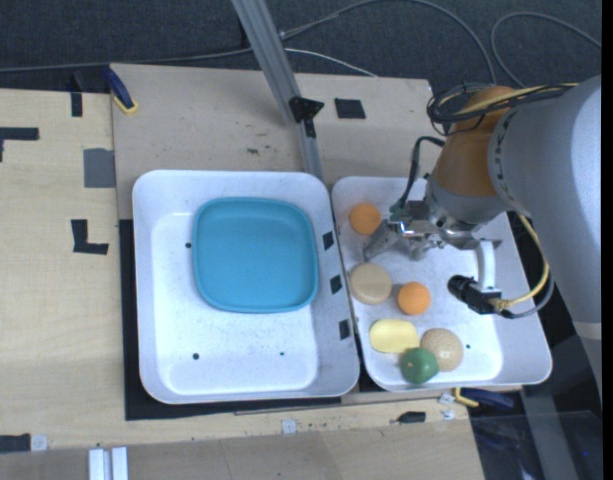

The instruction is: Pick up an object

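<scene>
The metal two-finger gripper hangs low in the right white bin, fingers spread, nothing between them. A small orange ball lies just beside; a descent might nudge it away.

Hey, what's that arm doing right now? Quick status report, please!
Gripper open, low in the right bin, holding nothing. Orange ball beside it, beige round piece just below. Nothing blocking either.
</scene>
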You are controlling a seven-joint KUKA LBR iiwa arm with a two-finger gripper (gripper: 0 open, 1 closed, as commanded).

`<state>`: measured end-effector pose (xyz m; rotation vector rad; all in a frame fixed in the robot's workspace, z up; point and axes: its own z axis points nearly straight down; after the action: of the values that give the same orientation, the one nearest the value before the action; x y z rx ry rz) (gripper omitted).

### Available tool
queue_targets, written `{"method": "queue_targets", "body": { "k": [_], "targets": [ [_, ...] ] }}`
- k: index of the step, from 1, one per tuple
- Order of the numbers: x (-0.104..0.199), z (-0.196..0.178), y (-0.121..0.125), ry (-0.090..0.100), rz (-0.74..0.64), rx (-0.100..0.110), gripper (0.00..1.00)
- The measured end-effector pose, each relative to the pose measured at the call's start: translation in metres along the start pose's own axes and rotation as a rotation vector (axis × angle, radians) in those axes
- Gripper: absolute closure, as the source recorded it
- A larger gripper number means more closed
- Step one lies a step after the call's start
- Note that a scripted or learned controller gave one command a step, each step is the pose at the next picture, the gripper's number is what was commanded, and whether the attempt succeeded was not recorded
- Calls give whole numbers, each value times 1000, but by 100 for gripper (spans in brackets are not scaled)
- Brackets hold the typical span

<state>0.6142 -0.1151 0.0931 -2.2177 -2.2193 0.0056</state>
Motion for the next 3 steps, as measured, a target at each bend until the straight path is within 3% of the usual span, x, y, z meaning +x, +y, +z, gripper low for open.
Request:
{"method": "queue_targets", "body": {
  "k": [1, 3],
  "targets": [
    [0, -13, 1, 0, -1, -5, 100],
    [0, -135, 0, -1, 0, -10, 100]
  ]
}}
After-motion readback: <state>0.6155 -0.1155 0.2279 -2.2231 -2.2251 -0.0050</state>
